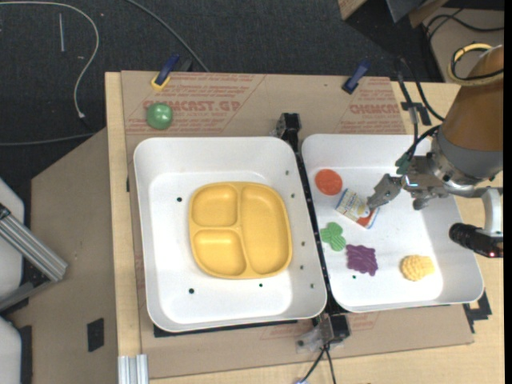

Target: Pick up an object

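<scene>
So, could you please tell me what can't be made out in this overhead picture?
- Gripper: too small and blurred in the camera view to tell its state, or whether it touches the small carton.
- Small carton: its print is too small to read, and the gripper covers its right edge.
- Arm: cut off by the picture's right edge.
- Purple toy: too small to identify.

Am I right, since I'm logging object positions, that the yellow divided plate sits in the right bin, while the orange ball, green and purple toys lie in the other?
Not quite: the camera view shows the yellow divided plate in the left bin. The orange ball, green toy and purple toy lie in the right bin.
</scene>
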`<state>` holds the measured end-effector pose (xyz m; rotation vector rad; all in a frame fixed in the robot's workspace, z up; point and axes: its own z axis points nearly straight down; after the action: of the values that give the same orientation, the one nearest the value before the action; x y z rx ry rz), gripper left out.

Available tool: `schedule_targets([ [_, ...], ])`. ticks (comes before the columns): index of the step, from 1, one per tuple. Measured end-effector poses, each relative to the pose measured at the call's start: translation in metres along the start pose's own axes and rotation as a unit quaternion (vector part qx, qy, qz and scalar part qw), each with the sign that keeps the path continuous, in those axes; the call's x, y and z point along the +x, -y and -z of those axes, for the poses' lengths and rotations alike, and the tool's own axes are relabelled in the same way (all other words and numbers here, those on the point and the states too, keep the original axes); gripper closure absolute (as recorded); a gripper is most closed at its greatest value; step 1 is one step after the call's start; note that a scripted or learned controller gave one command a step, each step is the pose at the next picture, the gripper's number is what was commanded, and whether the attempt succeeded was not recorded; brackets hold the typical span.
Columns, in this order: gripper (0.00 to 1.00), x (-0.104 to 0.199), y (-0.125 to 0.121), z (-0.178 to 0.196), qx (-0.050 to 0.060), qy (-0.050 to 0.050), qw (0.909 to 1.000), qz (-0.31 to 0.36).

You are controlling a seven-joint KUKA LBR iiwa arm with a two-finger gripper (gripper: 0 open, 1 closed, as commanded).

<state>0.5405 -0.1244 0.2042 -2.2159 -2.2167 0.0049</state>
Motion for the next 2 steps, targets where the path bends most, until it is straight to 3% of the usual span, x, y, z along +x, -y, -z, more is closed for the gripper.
schedule_targets([
  [2, 0.0, 0.002, 0.0, -0.113, 0.0, 0.0, 1.0, 0.0],
])
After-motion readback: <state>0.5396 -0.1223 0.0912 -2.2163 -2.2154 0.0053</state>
